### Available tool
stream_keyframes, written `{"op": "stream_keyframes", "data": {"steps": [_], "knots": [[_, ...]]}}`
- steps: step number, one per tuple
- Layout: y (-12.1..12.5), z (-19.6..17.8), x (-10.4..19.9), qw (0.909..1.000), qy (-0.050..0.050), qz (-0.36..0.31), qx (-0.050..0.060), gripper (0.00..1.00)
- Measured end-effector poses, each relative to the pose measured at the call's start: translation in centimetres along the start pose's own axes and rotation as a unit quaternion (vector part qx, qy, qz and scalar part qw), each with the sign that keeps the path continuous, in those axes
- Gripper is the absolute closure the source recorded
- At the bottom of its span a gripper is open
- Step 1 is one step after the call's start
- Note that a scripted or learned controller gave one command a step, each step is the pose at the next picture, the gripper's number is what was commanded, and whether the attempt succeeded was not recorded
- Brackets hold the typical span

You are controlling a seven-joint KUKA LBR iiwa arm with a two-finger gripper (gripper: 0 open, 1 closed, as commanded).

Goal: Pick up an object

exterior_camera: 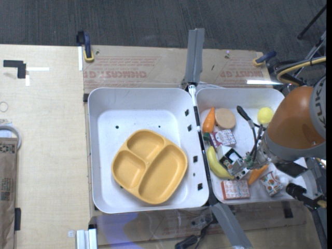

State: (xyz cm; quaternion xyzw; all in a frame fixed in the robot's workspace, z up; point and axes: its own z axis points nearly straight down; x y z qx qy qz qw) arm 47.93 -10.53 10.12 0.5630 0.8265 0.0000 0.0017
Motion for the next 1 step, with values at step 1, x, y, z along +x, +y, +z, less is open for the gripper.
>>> {"op": "stream_keyframes", "data": {"steps": [1], "knots": [[6.32, -8.95, 5.82, 0.9999, 0.001, -0.014, 0.002, 1.0]]}}
